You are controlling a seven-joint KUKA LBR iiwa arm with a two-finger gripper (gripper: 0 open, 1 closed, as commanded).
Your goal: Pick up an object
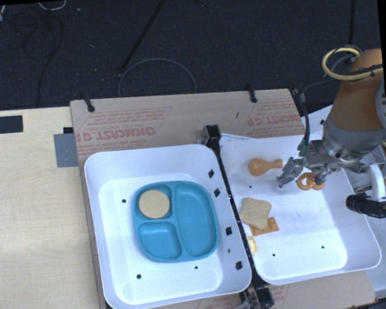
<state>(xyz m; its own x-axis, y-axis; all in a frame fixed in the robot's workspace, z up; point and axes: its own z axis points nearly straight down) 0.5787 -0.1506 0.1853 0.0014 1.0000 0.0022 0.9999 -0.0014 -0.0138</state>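
Grey metal fingers of the end effector are spread apart and hang low over the right shallow white plastic bin, near its far right part, grasping nothing that can be seen between them. Just beside the fingers, on the arm's side, lies a small tan pretzel-shaped toy, partly covered by the wrist, and it looks like the nearest thing to pick. To do the step well, I would judge that the end effector should centre over the pretzel, come straight down until the fingers straddle it, then close and lift slowly; the piece is thin and flat, so a shallow descent would likely miss it. A little to the left sits an orange-brown drumstick-shaped toy, apart from the fingers, and nearer the bin's middle-left a beige slice-of-bread toy rests on a small orange cracker-like piece. The bin floor toward the near edge is bare, giving free room to move. The right rim is close to the wrist, and the black divider between the bins bounds the left. Beyond it, the left white bin holds a blue plastic divided tray with a round tan cookie-like disc in its upper-left compartment, all on the pale wooden counter.
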